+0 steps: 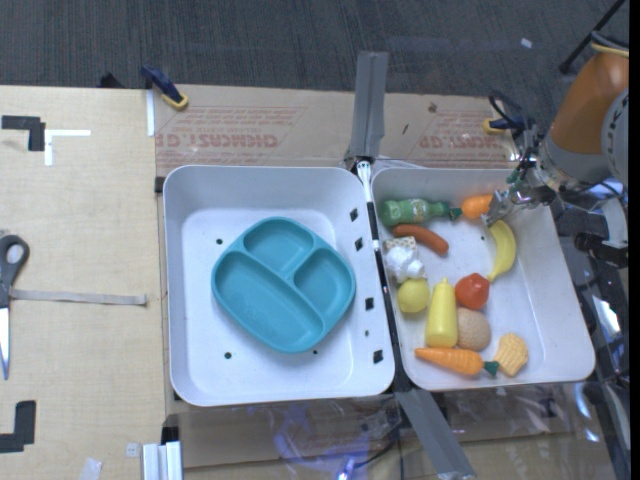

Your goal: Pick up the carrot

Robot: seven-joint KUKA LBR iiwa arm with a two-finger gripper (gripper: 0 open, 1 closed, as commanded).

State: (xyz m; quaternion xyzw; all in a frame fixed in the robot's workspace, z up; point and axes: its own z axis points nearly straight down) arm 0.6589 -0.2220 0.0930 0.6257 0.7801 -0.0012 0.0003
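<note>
Carrot (pixel 450 361) among toy foods in right bin (pixel 560 268); blue tray (pixel 283 284) in left bin (pixel 190 268); pincer (pixel 510 200) state unclear.

Cardboard (pixel 300 128) at 12 o'clock, left print: I see red lettering, upside down and mirrored, which I cannot read for sure.
Cardboard, right print at 1 o'clock: the same red lettering, partly hidden, also unreadable.
Elsewhere: no readable text.
</note>
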